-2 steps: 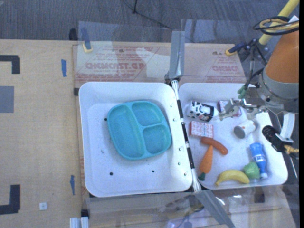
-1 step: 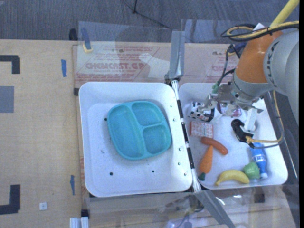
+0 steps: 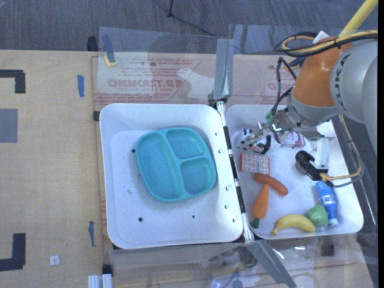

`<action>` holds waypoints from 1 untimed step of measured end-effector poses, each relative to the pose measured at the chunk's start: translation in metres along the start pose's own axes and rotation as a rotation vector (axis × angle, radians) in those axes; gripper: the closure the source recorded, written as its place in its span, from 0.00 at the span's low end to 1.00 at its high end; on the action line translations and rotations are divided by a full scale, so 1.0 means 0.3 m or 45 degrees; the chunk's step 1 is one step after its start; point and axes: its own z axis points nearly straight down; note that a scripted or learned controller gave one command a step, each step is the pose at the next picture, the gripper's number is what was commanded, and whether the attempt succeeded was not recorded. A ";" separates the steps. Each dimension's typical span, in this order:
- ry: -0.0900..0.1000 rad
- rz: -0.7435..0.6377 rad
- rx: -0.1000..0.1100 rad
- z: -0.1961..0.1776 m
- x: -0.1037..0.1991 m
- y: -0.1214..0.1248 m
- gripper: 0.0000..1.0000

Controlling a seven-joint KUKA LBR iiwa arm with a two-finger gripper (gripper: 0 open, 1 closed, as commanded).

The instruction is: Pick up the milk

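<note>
Milk carton [image 3: 247, 140] sits at the upper left of the right bin [image 3: 351, 221], gripper [image 3: 271, 126] touching or right above it, can't tell the fingers' state; my worry: it clips the carton and tips it onto the pink card [image 3: 254, 161].

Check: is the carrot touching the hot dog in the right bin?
Touching. The camera view shows the carrot's top end meeting the hot dog, no gap.

Faint red lettering, mirrored and not legible to me, runs across the clear sheet [image 3: 153, 80] behind my bins. Nothing else here can be read.
</note>
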 end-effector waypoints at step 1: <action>0.005 -0.137 0.021 -0.024 -0.252 0.084 0.00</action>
